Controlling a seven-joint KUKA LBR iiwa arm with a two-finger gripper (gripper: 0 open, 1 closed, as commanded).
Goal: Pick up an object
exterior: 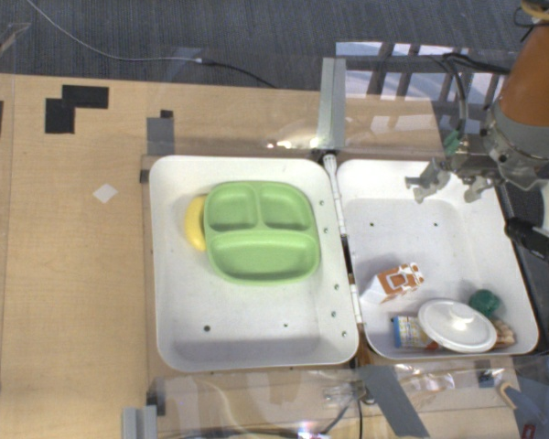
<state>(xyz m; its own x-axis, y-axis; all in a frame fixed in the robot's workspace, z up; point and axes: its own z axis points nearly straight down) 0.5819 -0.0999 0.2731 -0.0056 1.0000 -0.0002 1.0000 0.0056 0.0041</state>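
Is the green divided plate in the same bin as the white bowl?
No. The green divided plate lies in the left bin, while the white bowl sits in the right bin.

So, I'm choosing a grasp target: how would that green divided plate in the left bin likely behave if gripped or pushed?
The green divided plate looks like moulded plastic, so probably stiff and light. It is wide and shallow, so it would likely slide across the left bin rather than tip. Its smooth raised rim may be slippery for the gripper.

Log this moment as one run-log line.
gripper: open, above right bin far edge, holding nothing | green divided plate: left bin | white lid: right bin near corner
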